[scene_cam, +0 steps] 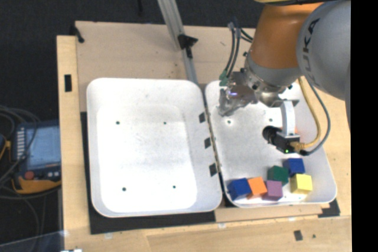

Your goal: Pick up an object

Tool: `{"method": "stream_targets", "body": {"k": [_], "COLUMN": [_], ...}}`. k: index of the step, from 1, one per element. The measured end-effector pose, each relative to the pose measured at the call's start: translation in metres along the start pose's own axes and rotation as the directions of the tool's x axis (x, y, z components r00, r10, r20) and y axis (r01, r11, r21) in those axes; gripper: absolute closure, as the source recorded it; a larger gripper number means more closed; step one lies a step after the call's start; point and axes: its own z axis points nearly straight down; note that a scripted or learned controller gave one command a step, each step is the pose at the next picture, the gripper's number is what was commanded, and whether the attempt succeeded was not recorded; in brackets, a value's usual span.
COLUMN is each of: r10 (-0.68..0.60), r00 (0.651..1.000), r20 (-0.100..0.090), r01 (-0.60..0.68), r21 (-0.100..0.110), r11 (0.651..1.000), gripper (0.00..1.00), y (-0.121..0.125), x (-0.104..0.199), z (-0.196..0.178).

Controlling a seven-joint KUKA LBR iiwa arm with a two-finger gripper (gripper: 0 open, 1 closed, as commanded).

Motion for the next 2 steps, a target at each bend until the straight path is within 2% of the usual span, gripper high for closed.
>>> {"method": "stream_targets", "body": {"k": [1,2], "r10": [-0.001,-0.003], "r00": [1.0,1.0], "r20": [0.0,-0.002], "r01": [0.001,0.003], "r21": [0.001,0.0], "r11": [1.0,1.0], "gripper": [1.0,1.0], "y": [-0.016,-0.04], "x": [0.047,0.088], "z": [0.016,0.012]}}
